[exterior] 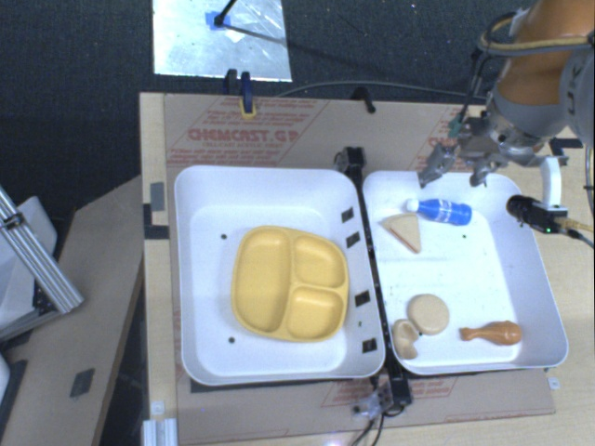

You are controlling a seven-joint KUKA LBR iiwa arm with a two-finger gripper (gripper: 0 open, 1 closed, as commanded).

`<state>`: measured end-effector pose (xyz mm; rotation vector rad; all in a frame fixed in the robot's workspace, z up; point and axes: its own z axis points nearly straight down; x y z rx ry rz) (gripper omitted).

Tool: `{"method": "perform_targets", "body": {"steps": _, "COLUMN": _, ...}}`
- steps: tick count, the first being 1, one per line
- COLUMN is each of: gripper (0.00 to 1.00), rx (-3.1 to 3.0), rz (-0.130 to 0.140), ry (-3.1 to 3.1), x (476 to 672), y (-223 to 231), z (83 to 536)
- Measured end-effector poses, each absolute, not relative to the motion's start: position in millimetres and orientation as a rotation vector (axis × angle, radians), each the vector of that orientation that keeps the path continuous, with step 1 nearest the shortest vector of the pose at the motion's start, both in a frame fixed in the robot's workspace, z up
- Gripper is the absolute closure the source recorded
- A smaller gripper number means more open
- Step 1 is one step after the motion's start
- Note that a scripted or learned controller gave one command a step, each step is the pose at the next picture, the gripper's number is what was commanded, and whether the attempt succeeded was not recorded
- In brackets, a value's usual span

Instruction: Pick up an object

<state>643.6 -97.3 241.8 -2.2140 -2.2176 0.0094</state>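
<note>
My gripper (457,172) hangs over the far edge of the right bin (530,286), open, with nothing between its fingers. Just below it lies a small blue bottle (443,212) with a white cap, on its side. Next to the bottle is a tan wedge (404,232). Near the bin's front sit a round beige disc (429,313), a small pale cup-like piece (405,336) and a brown drumstick-shaped toy (492,333).
The left bin (209,212) holds a yellow divided plate (289,283). A black clip strip (364,249) runs between the two bins. Cardboard lies under both bins, and a metal frame (28,258) stands at the far left.
</note>
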Motion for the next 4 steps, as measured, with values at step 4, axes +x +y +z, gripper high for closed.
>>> {"method": "perform_targets", "body": {"steps": 4, "gripper": 0.0, "rx": -2.218, "rz": 0.003, "ry": -2.221, "x": 644.8, "y": -85.8, "z": 96.4}}
